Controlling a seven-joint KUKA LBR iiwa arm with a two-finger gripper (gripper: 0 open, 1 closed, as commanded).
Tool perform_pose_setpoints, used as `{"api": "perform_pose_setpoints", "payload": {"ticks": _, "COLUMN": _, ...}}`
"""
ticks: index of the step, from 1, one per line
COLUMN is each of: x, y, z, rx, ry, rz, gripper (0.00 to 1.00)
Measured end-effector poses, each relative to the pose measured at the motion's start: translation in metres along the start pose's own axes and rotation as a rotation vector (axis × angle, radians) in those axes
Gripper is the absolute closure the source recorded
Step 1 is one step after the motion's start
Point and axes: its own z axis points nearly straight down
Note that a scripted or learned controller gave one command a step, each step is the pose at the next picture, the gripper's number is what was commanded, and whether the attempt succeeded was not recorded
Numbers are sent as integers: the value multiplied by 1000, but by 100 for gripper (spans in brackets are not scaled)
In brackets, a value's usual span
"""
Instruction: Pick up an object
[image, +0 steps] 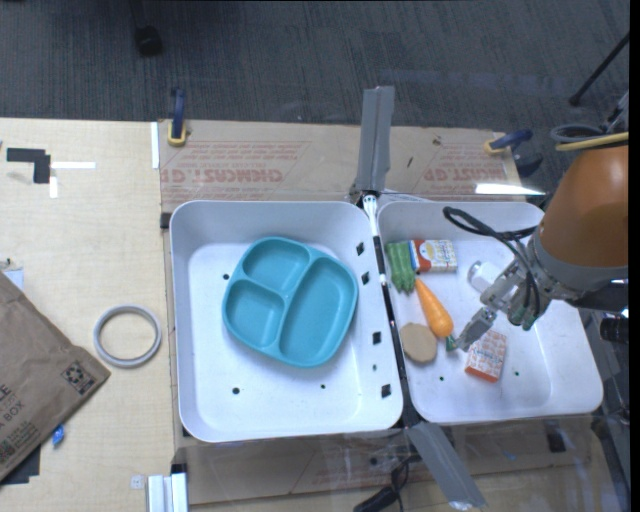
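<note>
The right bin (560, 395) holds a green vegetable (401, 266), a small white and orange box (436, 255), an orange carrot (433, 308), a tan round piece (420, 343) and a red and white packet (486, 357). My gripper (495, 330) hangs over the middle of this bin, just above the packet's upper edge and right of the carrot. Its fingers stand apart, one slanting down-left toward the tan piece, the other nearer the arm. Nothing is between them.
A blue divided plate (290, 300) lies in the left bin (200, 400). A raised divider (385, 300) separates the bins. On the bench to the left are a tape ring (127, 333) and a brown cardboard box (35, 385). The arm's cables (490, 230) loop above the right bin.
</note>
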Motion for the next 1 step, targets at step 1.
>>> {"api": "perform_pose_setpoints", "payload": {"ticks": 1, "x": -27, "y": 53, "z": 73, "rx": -1, "ry": -2, "rz": 147, "gripper": 0}}
